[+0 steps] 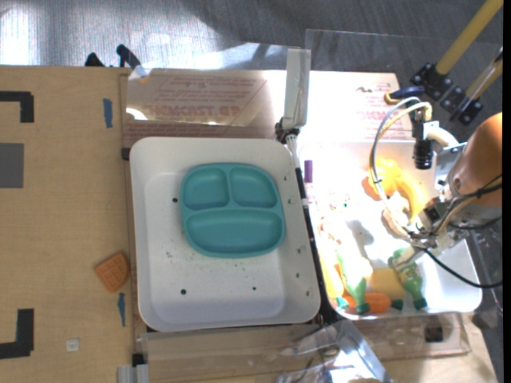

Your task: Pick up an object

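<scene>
The right bin [351,134] holds several toy foods. A yellow banana-like piece [401,188] and a small orange piece [371,186] lie near its middle. A yellow block [385,279], an orange carrot [375,302] and a green piece [412,282] sit at its front. My gripper [417,236] hangs low over the right side of this bin, between the banana and the green piece. Cables and glare blur it, and I see nothing clearly held.
The left bin [152,294] carries a teal divided plate [231,210]. A brown waffle-like piece [112,271] lies on the cardboard [56,214] to the left. An upright divider post [296,94] stands between the bins at the back.
</scene>
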Robot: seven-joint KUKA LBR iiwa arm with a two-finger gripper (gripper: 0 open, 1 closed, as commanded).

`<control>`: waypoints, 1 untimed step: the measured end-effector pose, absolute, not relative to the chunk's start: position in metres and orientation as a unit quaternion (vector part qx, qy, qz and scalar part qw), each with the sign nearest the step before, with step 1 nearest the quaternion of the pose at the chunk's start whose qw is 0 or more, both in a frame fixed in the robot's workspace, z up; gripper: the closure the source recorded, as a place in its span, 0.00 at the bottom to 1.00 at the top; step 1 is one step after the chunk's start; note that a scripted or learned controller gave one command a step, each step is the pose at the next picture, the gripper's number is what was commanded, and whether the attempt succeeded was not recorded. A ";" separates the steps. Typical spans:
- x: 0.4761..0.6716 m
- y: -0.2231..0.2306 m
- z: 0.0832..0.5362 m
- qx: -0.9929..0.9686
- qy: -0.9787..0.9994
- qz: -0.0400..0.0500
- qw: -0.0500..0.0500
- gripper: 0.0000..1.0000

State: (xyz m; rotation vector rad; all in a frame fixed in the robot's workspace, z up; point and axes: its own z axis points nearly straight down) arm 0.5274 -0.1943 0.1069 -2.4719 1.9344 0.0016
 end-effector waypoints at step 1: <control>0.484 -0.197 0.090 -0.765 0.644 -0.005 0.003 0.00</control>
